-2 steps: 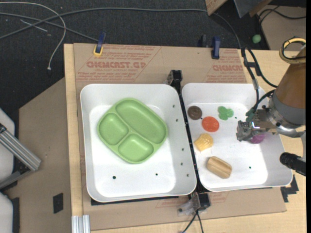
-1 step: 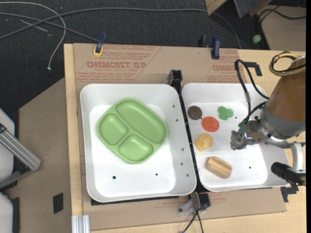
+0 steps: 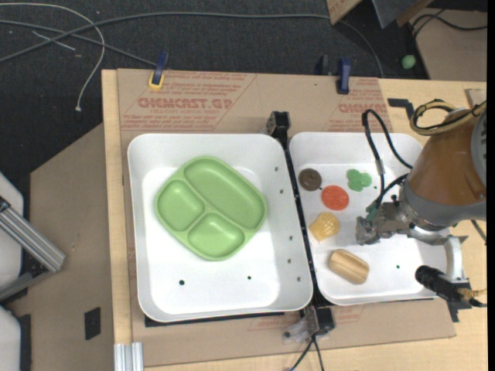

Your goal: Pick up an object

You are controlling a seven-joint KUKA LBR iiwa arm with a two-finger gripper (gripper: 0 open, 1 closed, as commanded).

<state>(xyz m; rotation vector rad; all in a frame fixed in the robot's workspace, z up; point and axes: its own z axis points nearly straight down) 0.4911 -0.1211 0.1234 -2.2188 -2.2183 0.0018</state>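
The right bin [image 3: 340,147] holds several small play-food pieces: a brown round piece [image 3: 310,179], a green leafy piece [image 3: 359,180], a red-orange round piece [image 3: 335,198], a yellow corn-like piece [image 3: 325,226] and a tan bread-roll piece [image 3: 349,266]. My gripper [image 3: 371,229] reaches in from the right and hangs low over the middle of this bin, right of the yellow piece and above the tan roll. Nothing shows between it and any piece.
The left bin [image 3: 147,230] carries a green divided plate [image 3: 210,206]. A black divider [image 3: 294,207] runs between the bins. Cables [image 3: 375,141] loop over the right bin's far rim. The arm's orange band [image 3: 448,165] covers the bin's right side.
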